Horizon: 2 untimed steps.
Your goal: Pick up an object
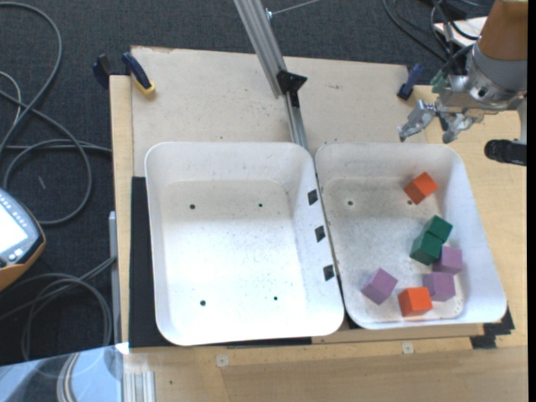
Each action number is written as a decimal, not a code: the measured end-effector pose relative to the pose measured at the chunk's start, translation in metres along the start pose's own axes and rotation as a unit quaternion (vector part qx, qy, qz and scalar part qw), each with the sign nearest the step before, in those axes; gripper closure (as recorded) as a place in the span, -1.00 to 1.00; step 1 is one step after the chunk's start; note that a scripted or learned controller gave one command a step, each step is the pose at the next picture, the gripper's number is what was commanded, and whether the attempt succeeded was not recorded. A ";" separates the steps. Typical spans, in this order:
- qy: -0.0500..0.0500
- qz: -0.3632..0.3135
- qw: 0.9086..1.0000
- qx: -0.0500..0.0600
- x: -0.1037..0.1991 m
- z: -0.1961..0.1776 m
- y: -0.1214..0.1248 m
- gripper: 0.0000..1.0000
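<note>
Arm is cut off at top right edge, only the orange band and grey wrist show. Gripper [435, 126] hangs above the back rim of the right bin [474, 224], over bare counter [209, 99] just behind that bin. Fingers [414, 128] look spread apart, released, nothing between them; metal tips are small and a bit blurry so how far they're spread is hard to judge. Not touching any block or the bin as far as visible.

Task objs all sit in the right bin. Orange cube [420, 188] is near the back, closest to the gripper but apart from it. Green block [432, 239] is mid-right, looks like two green cubes stuck or stacked, can't tell which. Purple cube [451, 260] is touching the green block's lower right side. Another purple cube [440, 286] is just below that, and a second orange cube [414, 301] is beside it near the front wall. A third purple cube [380, 286] sits alone, more toward the bin's left.

Left bin [159, 224] has only dark specks on its floor. Metal rail [268, 48] runs diagonally from the top down between the bins. Blue-yellow clamp [138, 72] at counter's back left corner. Cables [42, 157] on dark floor at left; a device at left edge is cut off, unclear what it is.
</note>
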<state>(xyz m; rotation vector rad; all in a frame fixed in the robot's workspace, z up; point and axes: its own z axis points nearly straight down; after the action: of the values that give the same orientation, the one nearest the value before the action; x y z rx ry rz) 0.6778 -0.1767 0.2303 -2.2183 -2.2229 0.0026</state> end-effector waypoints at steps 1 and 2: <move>-0.003 0.002 1.000 -0.007 -0.037 -0.102 -0.029 -1.00; -0.002 0.000 1.000 -0.007 -0.041 -0.219 -0.042 -1.00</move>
<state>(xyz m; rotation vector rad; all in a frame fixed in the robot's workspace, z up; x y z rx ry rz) 0.6361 -0.2180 0.4495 -2.2286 -2.2314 -0.0075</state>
